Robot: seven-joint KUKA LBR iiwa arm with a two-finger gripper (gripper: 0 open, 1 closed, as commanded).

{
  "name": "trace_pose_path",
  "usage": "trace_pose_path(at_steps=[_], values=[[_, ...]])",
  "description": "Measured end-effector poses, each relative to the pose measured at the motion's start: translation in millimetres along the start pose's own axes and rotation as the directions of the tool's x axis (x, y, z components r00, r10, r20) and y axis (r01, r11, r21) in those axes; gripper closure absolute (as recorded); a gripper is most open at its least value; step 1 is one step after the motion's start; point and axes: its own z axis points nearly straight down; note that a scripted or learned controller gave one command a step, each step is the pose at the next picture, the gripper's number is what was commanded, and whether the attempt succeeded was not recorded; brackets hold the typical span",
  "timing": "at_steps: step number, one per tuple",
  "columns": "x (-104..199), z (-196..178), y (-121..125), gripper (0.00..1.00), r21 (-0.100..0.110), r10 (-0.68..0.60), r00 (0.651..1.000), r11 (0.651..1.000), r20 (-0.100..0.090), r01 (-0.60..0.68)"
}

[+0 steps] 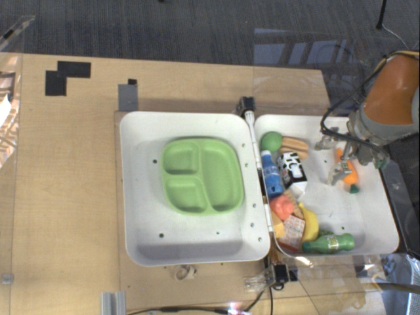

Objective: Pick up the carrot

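The carrot (pixel 352 174) is small and orange with a green tip. It lies near the right side of the right bin (pixel 380 231), with the green tip pointing to the front. My gripper (pixel 346 165) hangs low directly over it, below the grey wrist and the orange band (pixel 392 100). The gripper's body covers part of the carrot, and orange shows on both sides of it. I cannot tell from here whether the carrot is gripped or just lies under the gripper.
The left bin (pixel 141 241) holds a green divided plate (pixel 200 176). Along the right bin's left side are a green ball (pixel 270 141), a blue bottle (pixel 270 174), a black-and-white carton (pixel 293 166), a banana (pixel 310 223) and a green bottle (pixel 329 243).
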Motion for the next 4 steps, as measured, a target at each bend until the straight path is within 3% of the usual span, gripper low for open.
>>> trace_pose_path(at_steps=[1,2,3,4], values=[[-4.2,-13.9,1.3,1.00,0.002,-0.006,1.000,1.000,0.012,0.006],[-4.0,-13.4,1.6,0.00,0.002,-0.006,1.000,1.000,0.011,0.006],[-8.9,-28.6,2.1,1.00,0.006,-0.010,1.000,1.000,0.026,0.010],[-8.7,-28.1,2.5,0.00,0.005,-0.011,1.000,1.000,0.025,0.011]])
